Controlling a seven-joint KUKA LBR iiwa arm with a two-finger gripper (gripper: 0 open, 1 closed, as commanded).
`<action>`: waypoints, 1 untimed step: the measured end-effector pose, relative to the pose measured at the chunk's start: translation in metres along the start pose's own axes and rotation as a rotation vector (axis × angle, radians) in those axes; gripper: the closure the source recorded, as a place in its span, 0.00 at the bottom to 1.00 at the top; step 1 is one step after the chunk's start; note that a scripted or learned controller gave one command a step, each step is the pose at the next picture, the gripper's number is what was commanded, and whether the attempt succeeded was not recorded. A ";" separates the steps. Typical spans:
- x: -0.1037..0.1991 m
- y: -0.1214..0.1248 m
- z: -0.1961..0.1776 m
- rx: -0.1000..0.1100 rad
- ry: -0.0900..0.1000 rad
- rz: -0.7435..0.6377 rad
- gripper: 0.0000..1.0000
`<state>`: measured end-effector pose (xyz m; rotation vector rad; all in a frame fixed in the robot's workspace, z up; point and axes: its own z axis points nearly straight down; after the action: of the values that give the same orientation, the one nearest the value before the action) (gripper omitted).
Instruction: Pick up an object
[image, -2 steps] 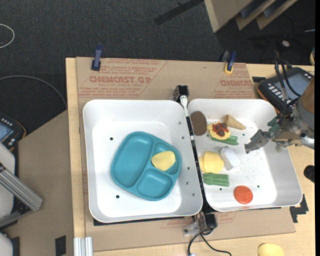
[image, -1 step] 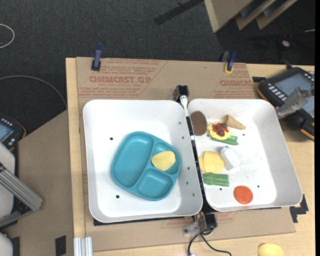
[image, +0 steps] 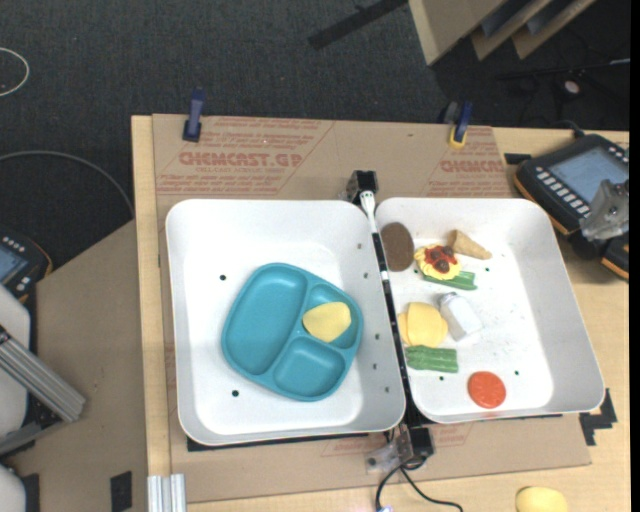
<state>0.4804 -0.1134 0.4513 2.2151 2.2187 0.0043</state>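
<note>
Bins sit side by side on the worktop (image: 300, 150), their inner rims touching. The left bin (image: 200, 250) holds a teal divided plate (image: 270, 335), and a pale yellow piece (image: 326, 320) lies in the plate's right compartment.

The right bin (image: 530, 290) carries the loose things I could pick. A brown oval (image: 397, 245) lies against the shared rim, with a tan wedge (image: 467, 244) near it. A red and yellow piece (image: 438, 260) lies just below the wedge, touching a green strip (image: 462, 281). Lower down, a yellow round (image: 424, 323) touches a whitish block (image: 461, 316). A second green piece (image: 431, 358) lies just below them, and an orange-red disc (image: 487, 389) sits apart, near the front rim.

Whether my jaws stand wide or narrow I cannot tell.
</note>
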 end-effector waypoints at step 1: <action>0.009 -0.003 0.116 0.019 0.005 0.002 1.00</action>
<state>0.4782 -0.1050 0.3353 2.2299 2.2282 -0.0113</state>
